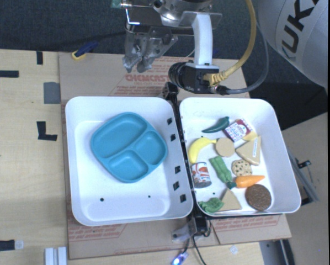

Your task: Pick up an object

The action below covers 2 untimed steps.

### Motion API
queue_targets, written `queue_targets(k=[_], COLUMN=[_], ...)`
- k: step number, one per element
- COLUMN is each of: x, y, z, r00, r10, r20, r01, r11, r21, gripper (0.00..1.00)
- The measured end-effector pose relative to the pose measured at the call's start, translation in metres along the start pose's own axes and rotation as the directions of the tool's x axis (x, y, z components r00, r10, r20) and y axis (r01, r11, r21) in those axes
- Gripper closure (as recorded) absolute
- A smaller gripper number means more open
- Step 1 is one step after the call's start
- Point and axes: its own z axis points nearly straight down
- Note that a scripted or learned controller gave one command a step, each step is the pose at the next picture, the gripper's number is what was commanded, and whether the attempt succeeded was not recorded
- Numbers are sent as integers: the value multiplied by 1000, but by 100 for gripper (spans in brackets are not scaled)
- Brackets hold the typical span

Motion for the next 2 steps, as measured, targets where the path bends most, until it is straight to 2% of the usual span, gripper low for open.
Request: queue_targets(k=[1,2], x=[1,0], y=[0,-51], z=[-10,11], r00=[1000,1000], r10=[-2,1], r20=[0,1], r01=[2,-1], r11=[1000,1000], r21=[2,3], gripper=[100,100])
